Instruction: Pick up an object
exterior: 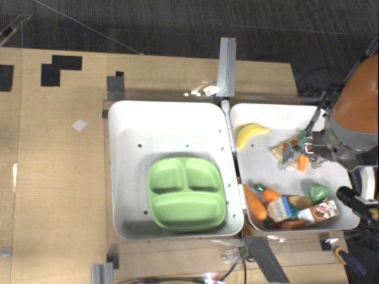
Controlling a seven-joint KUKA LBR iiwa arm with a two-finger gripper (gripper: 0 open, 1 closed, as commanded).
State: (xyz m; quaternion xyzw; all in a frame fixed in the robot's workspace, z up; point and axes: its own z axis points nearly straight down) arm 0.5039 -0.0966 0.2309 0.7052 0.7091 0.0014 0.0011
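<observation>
Several small items crowd the right bin (296,112), and that crowding is the main risk. The gripper (294,153) hangs low over a small orange piece (302,163) and a tan piece (279,151) near the bin's middle; whether it grips anything I cannot tell. A yellow banana (249,134) lies just left, with a pile of toy food (287,207) along the near wall. Closing between two pieces could nudge both aside and catch nothing.
</observation>
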